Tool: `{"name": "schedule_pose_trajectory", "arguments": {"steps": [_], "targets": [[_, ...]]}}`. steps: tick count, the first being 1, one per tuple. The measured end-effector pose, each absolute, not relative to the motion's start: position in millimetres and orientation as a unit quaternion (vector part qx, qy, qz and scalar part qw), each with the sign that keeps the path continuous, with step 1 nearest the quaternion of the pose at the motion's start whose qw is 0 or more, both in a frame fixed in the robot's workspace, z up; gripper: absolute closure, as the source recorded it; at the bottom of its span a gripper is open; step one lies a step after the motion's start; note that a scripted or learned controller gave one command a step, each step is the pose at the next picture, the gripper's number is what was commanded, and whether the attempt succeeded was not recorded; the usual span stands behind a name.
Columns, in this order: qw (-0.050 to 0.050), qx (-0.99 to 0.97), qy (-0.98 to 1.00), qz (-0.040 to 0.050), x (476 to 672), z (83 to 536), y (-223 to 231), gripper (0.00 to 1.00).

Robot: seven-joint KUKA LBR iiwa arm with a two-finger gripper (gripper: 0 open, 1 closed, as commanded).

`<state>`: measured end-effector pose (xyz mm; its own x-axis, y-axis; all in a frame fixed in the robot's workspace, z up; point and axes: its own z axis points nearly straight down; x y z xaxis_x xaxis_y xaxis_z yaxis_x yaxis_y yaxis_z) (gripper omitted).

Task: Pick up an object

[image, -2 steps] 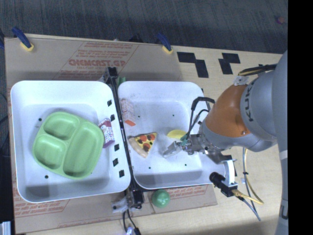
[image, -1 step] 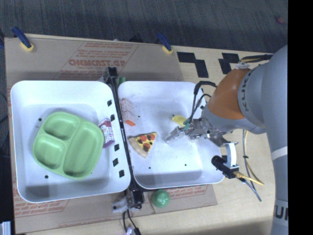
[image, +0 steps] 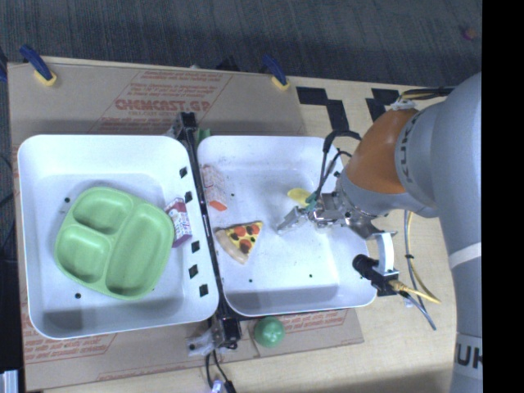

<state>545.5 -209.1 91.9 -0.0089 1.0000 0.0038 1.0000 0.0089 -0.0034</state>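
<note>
My gripper (image: 296, 216) hangs low over the right bin (image: 270, 297), near its middle right. It is open, with nothing between its fingers. A small yellow object (image: 298, 195) lies just behind the fingers, close to them. A toy pizza slice (image: 239, 238) rests on the bin floor to the left of the gripper, apart from it. Further left, a small orange piece (image: 217, 205) and a pale wrapper (image: 210, 178) lie by the bin's left wall.
The left bin (image: 49, 158) holds a green divided plate (image: 115, 240) and a purple packet (image: 180, 219) at its right wall. A green ball (image: 268, 331) sits on the cardboard in front of the bins. The arm (image: 393, 162) covers the right bin's right rim.
</note>
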Motion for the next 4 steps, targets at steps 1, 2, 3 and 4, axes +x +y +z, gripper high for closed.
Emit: {"name": "schedule_pose_trajectory", "arguments": {"steps": [1,2,3,4], "targets": [[0.001,-0.705,-0.709,0.0011,478.2,92,-211,0.0],[0.001,-0.704,-0.711,0.0003,506.8,92,-150,0.0],[0.0,-0.703,-0.712,0.001,507.3,102,-151,1.0],[-0.002,-0.706,-0.708,-0.0003,477.4,234,-173,1.0]]}}
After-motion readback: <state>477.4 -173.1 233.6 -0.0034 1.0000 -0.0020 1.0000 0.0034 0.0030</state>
